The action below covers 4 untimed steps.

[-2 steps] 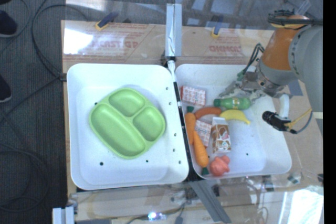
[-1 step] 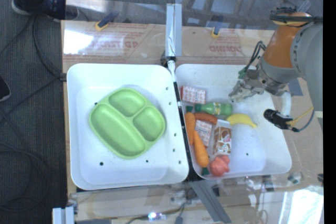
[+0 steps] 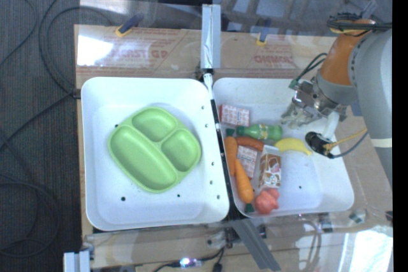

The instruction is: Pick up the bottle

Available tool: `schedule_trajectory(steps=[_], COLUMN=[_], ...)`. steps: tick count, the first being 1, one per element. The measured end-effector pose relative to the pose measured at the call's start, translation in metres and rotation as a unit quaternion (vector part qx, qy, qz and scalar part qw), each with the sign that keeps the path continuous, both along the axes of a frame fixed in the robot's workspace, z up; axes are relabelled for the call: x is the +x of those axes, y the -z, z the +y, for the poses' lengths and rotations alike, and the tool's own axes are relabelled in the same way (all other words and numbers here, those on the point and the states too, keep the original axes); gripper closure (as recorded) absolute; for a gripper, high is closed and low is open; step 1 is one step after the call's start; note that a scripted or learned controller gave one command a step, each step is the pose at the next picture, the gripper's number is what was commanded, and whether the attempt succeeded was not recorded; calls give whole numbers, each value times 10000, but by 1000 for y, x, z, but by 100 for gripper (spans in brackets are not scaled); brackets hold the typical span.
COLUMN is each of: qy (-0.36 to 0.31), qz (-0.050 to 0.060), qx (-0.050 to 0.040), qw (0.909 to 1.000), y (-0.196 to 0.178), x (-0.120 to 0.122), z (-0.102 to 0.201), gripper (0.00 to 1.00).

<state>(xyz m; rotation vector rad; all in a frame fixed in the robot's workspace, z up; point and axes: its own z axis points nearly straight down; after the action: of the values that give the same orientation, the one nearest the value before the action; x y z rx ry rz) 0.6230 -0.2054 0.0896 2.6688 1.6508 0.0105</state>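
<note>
A small green bottle (image 3: 259,132) lies on its side in the right bin (image 3: 331,197), left of centre, its cap end pointing left. My gripper (image 3: 294,116) hangs over the same bin a short way right of and slightly above the bottle, next to the yellow banana (image 3: 293,146). Nothing shows between its fingers, and it stands apart from the bottle.
The right bin also holds a red-and-white packet (image 3: 234,115), two carrots (image 3: 242,181), a carton (image 3: 270,170) and a red fruit (image 3: 267,200). A green three-part plate (image 3: 155,148) lies in the left bin (image 3: 102,200). A metal divider (image 3: 210,41) stands behind the bins.
</note>
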Motion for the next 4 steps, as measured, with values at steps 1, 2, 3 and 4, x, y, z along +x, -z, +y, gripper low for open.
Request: schedule_trajectory(steps=[1,2,3,4], qy=[1013,2338,2467,1965], qz=[56,50,52,51], qx=[-11,-16,-8,-20], qw=[9948,9723,9691,9805], y=[-94,-216,-236,-237], x=[25,38,20,12], z=[115,176,226,268], gripper=[100,100,100,100])
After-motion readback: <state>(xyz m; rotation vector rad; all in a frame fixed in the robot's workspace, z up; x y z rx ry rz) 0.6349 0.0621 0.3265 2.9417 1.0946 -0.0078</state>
